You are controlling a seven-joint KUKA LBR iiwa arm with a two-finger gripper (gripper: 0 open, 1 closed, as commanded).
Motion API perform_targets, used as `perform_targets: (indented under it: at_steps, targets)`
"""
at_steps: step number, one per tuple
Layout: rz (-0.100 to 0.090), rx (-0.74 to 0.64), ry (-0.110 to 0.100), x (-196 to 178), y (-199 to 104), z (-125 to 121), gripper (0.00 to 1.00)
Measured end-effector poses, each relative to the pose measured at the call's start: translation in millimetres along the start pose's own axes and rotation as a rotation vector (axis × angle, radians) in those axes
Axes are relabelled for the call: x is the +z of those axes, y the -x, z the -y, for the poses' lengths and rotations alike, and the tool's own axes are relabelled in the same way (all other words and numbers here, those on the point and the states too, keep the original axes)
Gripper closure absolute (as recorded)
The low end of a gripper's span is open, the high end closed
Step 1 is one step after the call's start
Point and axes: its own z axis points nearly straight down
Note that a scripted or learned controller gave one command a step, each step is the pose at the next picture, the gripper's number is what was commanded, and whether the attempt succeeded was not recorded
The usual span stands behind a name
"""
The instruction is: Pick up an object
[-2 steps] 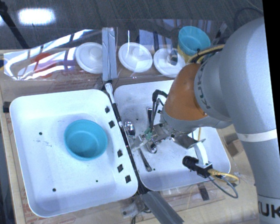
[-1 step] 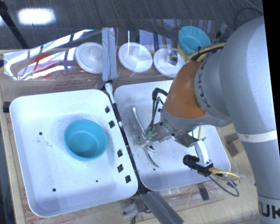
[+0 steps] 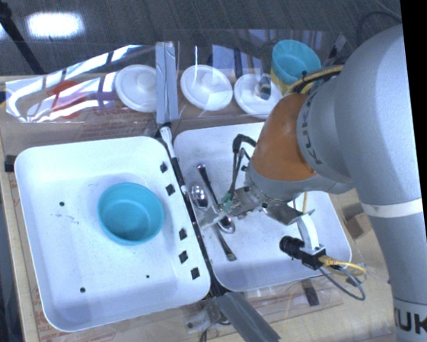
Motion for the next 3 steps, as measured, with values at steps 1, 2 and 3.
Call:
perform_targets:
  at_steps: [1,2,3]
  targets:
    - [-0.002,-0.005,-0.004,-6.4,-0.7,-1.1,1.0]
    - [-0.002,-0.006,-0.004,-6.4,-0.8,-1.1,0.0]
    - [-0.004,-0.01,-0.008,-12.6,-1.0,-2.1,1.0]
